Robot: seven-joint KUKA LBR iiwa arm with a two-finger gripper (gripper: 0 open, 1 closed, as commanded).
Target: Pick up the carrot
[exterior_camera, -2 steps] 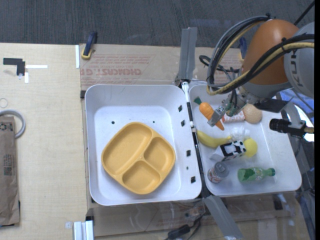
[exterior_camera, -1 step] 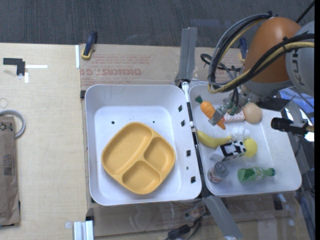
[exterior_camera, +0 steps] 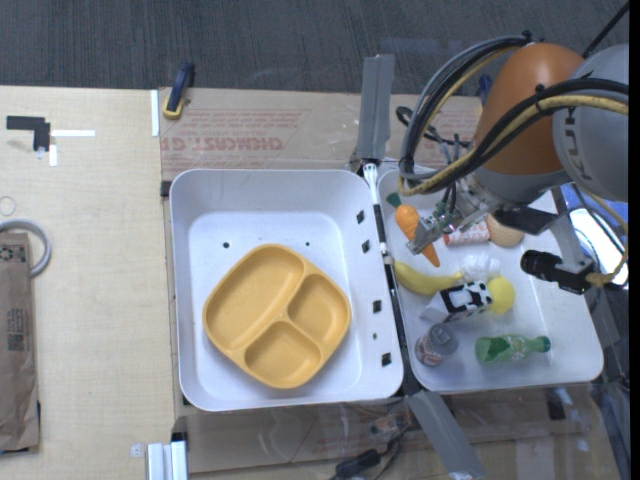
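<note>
While hovering at carrot (exterior_camera: pixel 414 232), gripper (exterior_camera: pixel 432 230) sat right on top, lower tip poking out below jaws. Couldn't tell jaw state tbh. Not lifted, whole pickup left.

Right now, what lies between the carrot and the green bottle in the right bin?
In the camera view, the banana lies just below the carrot, and the black-and-white toy with a yellow ball sits between it and the green bottle.
</note>
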